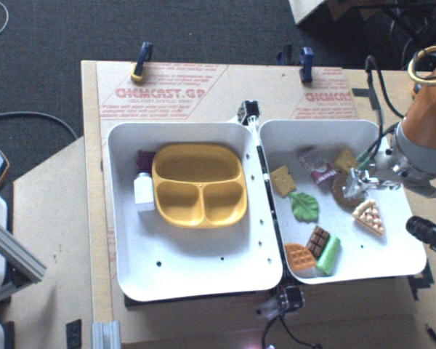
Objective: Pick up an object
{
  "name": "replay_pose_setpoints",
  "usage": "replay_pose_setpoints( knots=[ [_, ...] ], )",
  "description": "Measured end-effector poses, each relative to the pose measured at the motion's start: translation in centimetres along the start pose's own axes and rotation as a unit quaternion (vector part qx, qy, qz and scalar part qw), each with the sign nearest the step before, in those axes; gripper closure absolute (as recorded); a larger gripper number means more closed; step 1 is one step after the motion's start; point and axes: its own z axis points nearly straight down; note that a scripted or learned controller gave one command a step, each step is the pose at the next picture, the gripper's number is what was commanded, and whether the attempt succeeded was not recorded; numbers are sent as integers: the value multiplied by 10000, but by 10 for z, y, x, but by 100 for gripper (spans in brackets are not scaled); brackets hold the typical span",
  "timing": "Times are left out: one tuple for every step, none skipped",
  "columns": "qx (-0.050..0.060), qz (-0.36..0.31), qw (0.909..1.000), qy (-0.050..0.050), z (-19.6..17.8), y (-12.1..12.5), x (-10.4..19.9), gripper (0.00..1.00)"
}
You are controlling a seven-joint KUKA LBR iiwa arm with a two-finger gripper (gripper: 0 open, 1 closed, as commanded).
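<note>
Two shallow white bins sit side by side on a board in the middle of the frame. The left bin (123, 195) holds a yellow divided tray (199, 184), with a small white bottle (144, 191) touching the tray's left edge and a dark purple item (146, 158) just above the bottle.

The right bin (392, 257) holds a loose set of toy food items. A yellow cheese piece (281, 180) lies near the bin's left wall, with a green leaf (304, 206) just below it. A pink-and-white packet (316, 166) and a tan cracker (344, 159) lie in the upper part of the bin. A brown round cookie (343, 192) lies at centre right, partly covered by the tool. A pie slice (368, 217) lies just below and to the right of the cookie. Toward the lower edge are a waffle (300, 257), a chocolate bar (317, 241) and a green cylinder (328, 255), grouped close together.

The arm enters from the right edge of the frame. The gripper (356, 184) sits low over the cookie's right side. From this angle I cannot tell how far the tool is open, nor whether it has hold of anything.
</note>
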Motion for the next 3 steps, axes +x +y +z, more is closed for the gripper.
replay_pose_setpoints(
  knots=[
    [-16, -23, 10000, 1, -9, 51, 26, 100],
    [-13, -25, 10000, 5, -8, 99, 61, 100],
    [37, 7, 10000, 9, 6, 94, 51, 100]
  ],
)
